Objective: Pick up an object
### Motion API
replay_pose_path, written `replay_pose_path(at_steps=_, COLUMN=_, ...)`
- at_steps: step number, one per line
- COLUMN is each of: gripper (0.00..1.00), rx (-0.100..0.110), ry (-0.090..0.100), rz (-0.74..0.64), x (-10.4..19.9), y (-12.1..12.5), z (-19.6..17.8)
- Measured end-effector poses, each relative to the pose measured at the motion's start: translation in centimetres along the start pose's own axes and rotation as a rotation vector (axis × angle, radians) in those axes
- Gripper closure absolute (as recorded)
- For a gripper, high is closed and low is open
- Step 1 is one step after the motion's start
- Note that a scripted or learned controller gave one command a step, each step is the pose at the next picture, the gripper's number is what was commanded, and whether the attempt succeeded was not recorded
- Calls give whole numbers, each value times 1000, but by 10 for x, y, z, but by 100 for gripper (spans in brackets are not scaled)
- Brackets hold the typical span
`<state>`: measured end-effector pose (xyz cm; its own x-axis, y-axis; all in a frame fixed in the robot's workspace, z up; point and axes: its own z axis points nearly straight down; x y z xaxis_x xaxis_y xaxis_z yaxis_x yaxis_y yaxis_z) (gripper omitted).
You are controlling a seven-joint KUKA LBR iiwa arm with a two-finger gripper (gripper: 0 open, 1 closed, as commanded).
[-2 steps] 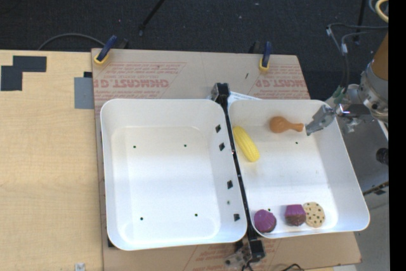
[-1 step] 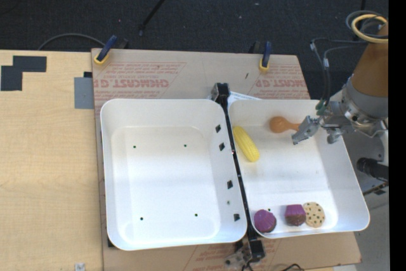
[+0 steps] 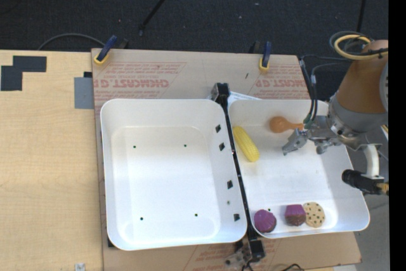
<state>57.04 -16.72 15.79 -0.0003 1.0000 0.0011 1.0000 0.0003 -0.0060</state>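
Five objects in the right bin (image 3: 355, 225), nothing picked yet.
My jaws (image 3: 307, 141) hang open beside the orange piece (image 3: 279, 124); next I shift over it, descend, close.

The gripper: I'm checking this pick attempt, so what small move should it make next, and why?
Probably a short shift toward the orange toy and then down. The gripper hangs open over the right bin with nothing between its fingers, and that toy lies just up and left of the fingertips, nearer than the corn.
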Motion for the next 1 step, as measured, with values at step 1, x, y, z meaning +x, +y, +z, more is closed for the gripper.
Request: replay_pose_path(at_steps=1, gripper=0, rx=-2, ry=0, rz=0, x=2, y=0, z=43)
